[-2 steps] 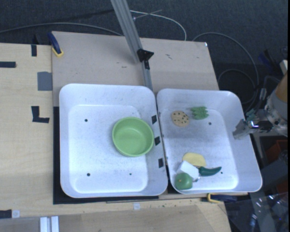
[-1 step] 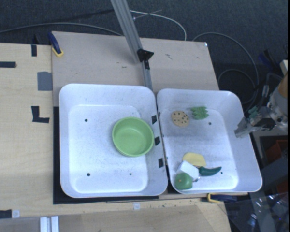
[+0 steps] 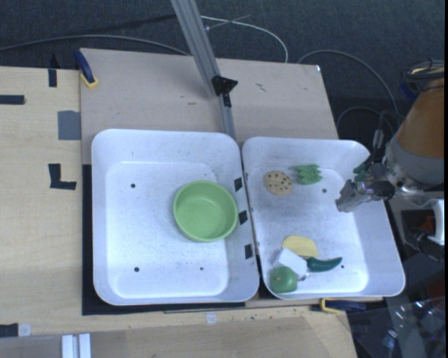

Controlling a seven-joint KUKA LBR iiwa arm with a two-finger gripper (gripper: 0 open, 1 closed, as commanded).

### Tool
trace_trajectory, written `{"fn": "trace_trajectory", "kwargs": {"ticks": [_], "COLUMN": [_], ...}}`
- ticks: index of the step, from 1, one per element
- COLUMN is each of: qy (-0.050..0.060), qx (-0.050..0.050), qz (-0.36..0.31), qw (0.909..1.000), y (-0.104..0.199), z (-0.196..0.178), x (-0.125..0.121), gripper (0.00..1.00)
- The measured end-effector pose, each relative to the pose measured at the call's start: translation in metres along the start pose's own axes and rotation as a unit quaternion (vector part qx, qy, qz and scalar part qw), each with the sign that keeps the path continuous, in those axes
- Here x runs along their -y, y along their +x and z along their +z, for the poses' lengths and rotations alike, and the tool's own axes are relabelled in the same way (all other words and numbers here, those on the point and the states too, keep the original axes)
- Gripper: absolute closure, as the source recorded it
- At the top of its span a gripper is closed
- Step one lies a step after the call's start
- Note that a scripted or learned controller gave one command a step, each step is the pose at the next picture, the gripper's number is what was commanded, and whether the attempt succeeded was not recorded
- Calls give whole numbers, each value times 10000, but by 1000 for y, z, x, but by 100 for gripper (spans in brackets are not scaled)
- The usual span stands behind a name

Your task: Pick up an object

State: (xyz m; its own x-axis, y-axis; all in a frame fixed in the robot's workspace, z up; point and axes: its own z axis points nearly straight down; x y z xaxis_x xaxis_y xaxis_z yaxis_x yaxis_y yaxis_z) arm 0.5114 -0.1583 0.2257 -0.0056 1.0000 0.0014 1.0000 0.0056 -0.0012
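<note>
The right bin (image 3: 373,274) holds a tan pineapple-shaped toy with a green leafy top (image 3: 290,179) near its far side. A yellow piece (image 3: 300,245), a white block (image 3: 290,260), a dark green pepper (image 3: 325,264) and a green apple (image 3: 284,280) lie together near its front edge. A green bowl (image 3: 204,211) sits in the left bin (image 3: 119,200). My gripper (image 3: 349,200) hangs over the right bin's right part, to the right of the pineapple toy and apart from every object. Nothing shows between its tips.
A grey metal pole (image 3: 198,39) slants across the bench behind the bins. Cables (image 3: 269,36) lie on the dark floor at the back. The arm's orange band (image 3: 425,133) is at the right edge.
</note>
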Motion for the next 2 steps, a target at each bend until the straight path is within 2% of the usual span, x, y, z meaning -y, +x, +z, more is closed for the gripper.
{"fn": "trace_trajectory", "kwargs": {"ticks": [2], "qy": [-2], "qx": [-2], "qz": [-10], "qw": [10000], "y": [108], "z": [-17], "x": [-32], "gripper": [100]}}
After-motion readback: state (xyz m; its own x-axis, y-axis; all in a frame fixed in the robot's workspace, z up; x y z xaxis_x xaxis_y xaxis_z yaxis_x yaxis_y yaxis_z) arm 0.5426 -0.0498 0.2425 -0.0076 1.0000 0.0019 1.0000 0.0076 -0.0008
